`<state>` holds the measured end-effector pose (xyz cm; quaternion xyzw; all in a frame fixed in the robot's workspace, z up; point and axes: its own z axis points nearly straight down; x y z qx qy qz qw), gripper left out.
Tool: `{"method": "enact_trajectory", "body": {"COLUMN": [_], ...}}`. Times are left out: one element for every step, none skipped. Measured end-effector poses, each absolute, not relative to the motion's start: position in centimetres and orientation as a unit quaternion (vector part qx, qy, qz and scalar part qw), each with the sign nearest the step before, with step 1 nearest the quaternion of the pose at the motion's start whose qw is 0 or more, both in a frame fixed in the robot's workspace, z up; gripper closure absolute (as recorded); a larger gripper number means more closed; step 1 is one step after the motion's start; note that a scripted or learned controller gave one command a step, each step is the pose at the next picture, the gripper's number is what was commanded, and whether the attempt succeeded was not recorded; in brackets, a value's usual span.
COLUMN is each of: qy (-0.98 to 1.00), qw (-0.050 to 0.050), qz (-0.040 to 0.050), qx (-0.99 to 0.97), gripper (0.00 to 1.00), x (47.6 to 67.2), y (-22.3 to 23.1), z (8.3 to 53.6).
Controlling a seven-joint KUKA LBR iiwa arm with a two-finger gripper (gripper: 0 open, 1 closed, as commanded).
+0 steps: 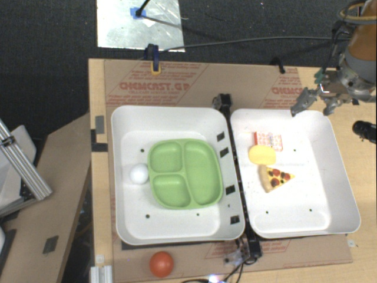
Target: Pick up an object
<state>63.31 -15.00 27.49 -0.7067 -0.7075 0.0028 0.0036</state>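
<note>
The right bin (330, 217) holds a red and white packet (268, 140), a yellow oval piece (262, 155) just below it, and a toy pizza slice (275, 178) below that. My gripper (315, 104) hangs over the far right corner of this bin, up and to the right of the packet. Its two fingers (300, 105) are spread open with nothing between them. The left bin (126, 217) holds a green divided tray (184, 173) and a small white ball (139, 174) touching the tray's left side.
A red-orange ball (161, 264) lies on the bench in front of the left bin. Black clips (222, 102) join the bins along their shared wall. A shiny sheet (139, 16) and a cable lie beyond the board.
</note>
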Motion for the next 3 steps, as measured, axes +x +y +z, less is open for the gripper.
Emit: {"method": "enact_trajectory", "body": {"qy": [-0.708,-0.708,-0.708], "qw": [-0.001,0.000,0.000], "qz": [-0.0004,0.0004,0.0004], "qx": [-0.706,-0.706,-0.706], "gripper": [0.00,0.00,0.00], "x": [63.5,63.6,63.6], "y": [-15.0,-14.6,-14.2], "z": [28.2,24.0,19.8]}}
